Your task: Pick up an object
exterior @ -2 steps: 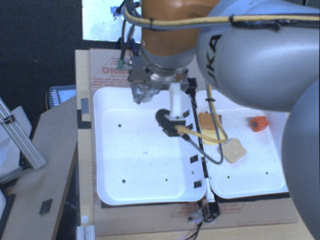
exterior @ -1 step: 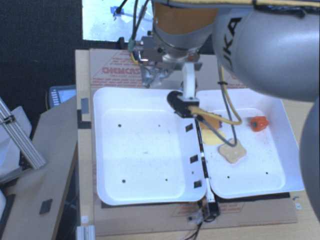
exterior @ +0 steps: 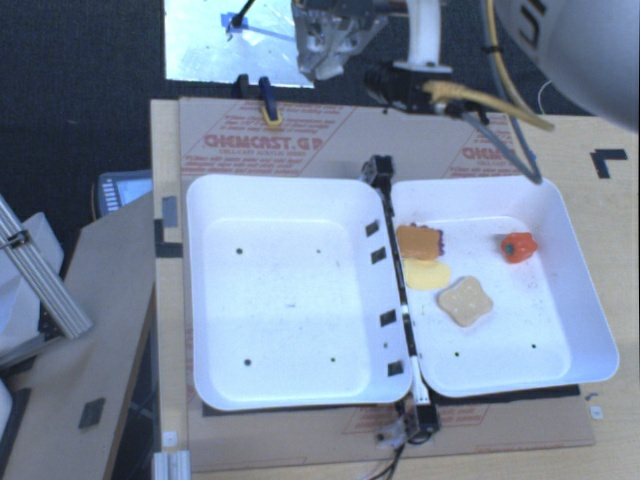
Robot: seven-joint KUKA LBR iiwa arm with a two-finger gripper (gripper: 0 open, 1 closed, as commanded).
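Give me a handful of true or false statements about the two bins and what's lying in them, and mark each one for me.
1. The red object lies in the right bin. True.
2. The tan bread-shaped piece lies in the left bin. False: it lies in the right bin, nearer the camera than the yellow piece.
3. The orange piece sits close to the divider between the bins. True.
4. The gripper is down inside the right bin. False: it is raised beyond the far edge of the bins.
5. The red object touches the tan piece. False: they lie apart.
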